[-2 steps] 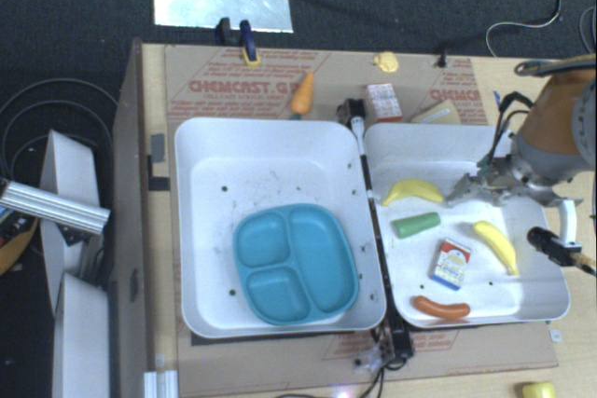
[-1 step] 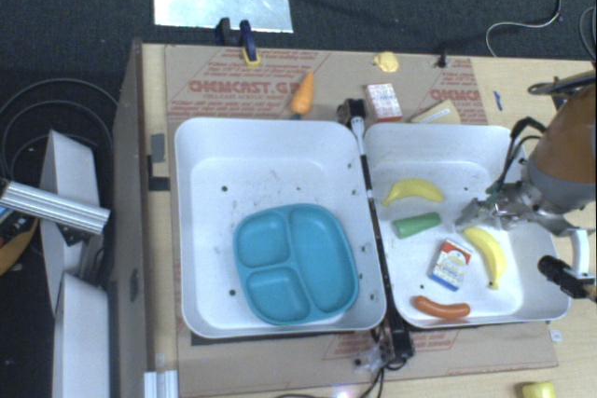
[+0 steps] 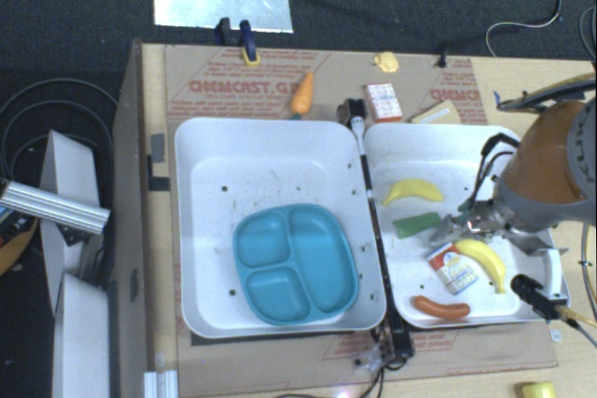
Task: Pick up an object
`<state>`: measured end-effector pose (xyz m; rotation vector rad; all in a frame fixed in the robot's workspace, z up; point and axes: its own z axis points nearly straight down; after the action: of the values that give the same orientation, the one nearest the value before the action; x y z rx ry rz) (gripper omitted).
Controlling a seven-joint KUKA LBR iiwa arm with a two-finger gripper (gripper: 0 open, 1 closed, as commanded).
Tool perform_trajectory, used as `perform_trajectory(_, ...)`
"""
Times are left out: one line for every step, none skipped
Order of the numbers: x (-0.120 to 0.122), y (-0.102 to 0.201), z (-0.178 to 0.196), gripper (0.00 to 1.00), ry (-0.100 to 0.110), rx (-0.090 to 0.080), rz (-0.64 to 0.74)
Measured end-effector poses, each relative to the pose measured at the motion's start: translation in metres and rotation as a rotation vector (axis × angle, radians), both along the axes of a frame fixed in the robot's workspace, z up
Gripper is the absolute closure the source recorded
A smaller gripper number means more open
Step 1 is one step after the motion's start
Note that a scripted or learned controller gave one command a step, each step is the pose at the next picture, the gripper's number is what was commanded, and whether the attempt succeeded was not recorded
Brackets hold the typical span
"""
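A cardboard-topped bench holds two white bins. In the right bin [image 3: 410, 161], the gripper [image 3: 464, 225] hovers among toy food beside a banana [image 3: 484, 260]; finger state unclear, nothing visibly lifted.

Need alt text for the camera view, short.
A grey and orange robot arm reaches into the right white bin, its gripper low among two bananas, a green block, a small carton and a sausage. The left white bin holds a blue divided plate.
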<state>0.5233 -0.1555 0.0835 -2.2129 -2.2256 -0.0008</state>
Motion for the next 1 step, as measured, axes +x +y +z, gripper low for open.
perform_trajectory(-0.0056, 0.0662, 0.0004, 0.00, -0.001, 0.001, 0.004)
